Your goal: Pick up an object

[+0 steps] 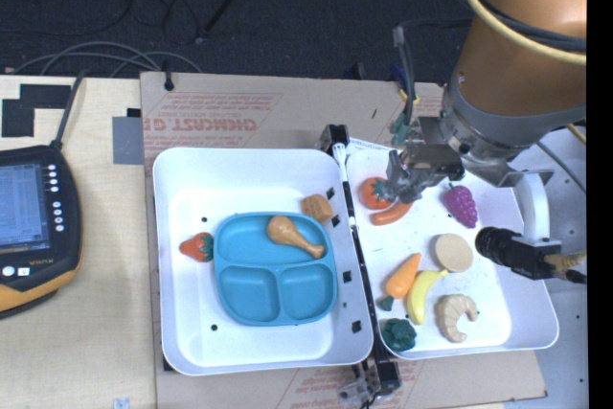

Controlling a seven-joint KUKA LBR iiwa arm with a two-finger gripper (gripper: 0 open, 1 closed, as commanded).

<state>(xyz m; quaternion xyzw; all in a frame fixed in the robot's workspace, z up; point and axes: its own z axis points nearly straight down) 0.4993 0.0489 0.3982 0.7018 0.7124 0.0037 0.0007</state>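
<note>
We logged the gripper [402, 182] low in the right bin's [536, 326] upper left corner, directly over the toy tomato [372, 193], with the sausage [391, 215] just below. Whether its fingers were spread or closed, we could not tell.

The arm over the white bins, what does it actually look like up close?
The arm is a thick rounded tube with an orange-copper band ringed by a yellow and black rim, then a grey collar below. It narrows to a small dark metal end effector. A thin cable and a slim rod run beside the wrist.
</note>
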